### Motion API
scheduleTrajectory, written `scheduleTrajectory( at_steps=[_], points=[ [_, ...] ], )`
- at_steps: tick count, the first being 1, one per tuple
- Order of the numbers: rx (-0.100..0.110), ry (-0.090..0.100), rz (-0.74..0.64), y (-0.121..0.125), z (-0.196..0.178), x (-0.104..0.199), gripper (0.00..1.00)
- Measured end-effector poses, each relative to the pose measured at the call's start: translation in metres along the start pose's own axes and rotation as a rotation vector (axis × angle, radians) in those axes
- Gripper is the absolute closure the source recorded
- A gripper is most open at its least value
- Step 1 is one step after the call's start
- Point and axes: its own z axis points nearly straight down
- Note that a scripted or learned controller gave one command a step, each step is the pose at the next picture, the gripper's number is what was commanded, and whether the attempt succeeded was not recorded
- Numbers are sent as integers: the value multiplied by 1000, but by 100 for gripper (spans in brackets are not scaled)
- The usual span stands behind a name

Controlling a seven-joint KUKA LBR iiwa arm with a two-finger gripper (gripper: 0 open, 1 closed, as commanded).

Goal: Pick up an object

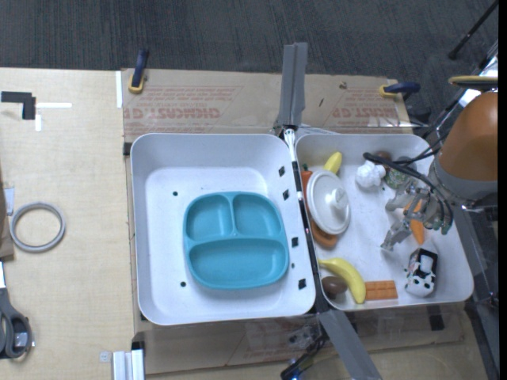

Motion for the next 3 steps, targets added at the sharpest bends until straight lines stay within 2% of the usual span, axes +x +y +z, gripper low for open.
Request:
scheduleTrajectory(
  at_steps=[1, 2, 3],
  points=[
    [0, 1, 1, -5, 0, 28, 0],
    [0, 2, 237, 25, 0, 69, 0],
    [0, -3, 369, 5, -16, -31, 0]
  ],
)
